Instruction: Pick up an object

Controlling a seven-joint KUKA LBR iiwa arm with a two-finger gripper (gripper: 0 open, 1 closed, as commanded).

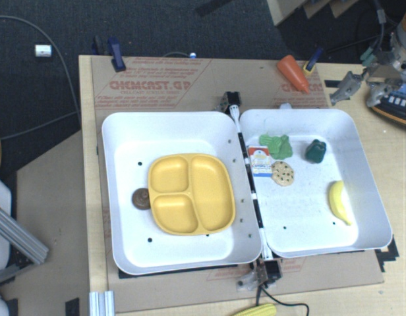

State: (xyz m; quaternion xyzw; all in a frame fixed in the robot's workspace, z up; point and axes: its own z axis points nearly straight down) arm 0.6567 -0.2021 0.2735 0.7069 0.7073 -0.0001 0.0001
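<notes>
The grey metal gripper (369,78) hovers at the far right, past the back corner of the right-hand shallow white bin (361,236), above the bench. How wide it stands cannot be told. In that bin lie a yellow plastic banana (339,203), a round speckled cookie (283,174) and a dark green pepper-shaped toy (315,151), all well apart from the gripper.

One fixed camera above the bench (190,78), slanted downward — both white bins (117,176) framed, moderately near
</notes>
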